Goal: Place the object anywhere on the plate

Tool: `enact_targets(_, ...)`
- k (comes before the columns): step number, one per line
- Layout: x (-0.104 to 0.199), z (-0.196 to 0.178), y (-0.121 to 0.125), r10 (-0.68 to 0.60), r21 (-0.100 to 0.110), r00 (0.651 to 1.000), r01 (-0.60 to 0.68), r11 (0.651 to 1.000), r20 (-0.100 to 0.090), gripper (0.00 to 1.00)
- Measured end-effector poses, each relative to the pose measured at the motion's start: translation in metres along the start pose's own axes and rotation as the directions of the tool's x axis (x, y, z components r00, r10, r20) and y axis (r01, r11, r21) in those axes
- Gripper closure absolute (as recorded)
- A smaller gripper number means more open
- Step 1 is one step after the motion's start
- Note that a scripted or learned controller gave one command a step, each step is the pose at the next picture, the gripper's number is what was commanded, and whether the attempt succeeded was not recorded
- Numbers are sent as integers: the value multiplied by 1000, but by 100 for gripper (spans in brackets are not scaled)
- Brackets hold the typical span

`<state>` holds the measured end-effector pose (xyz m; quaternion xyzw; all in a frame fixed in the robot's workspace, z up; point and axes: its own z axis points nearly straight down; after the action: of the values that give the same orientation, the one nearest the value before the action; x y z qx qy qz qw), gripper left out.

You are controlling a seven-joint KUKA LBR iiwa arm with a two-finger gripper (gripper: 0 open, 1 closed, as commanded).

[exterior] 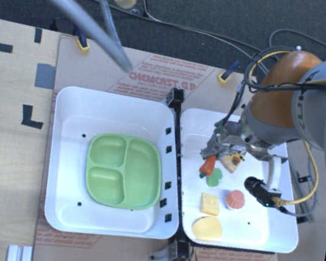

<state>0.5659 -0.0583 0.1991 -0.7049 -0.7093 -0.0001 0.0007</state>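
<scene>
- The grey arm (318,91) with its orange band reaches in from the right, and its tool (224,151) hangs low over the right bin (281,236)
- An orange carrot toy (208,165) lies just below the tool, touching a green piece (214,177)
- Also in the right bin are a pink round piece (235,199), a yellow block (210,204) and a yellow round piece (207,228)
- The left bin (68,142) holds a green divided plate (124,172)
- Both bins sit on cardboard on the wooden tabletop (7,101)
</scene>
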Motion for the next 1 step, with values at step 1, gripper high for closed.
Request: enact_targets(1,60,0,10,-1,1,1000,1,1000,0,100)
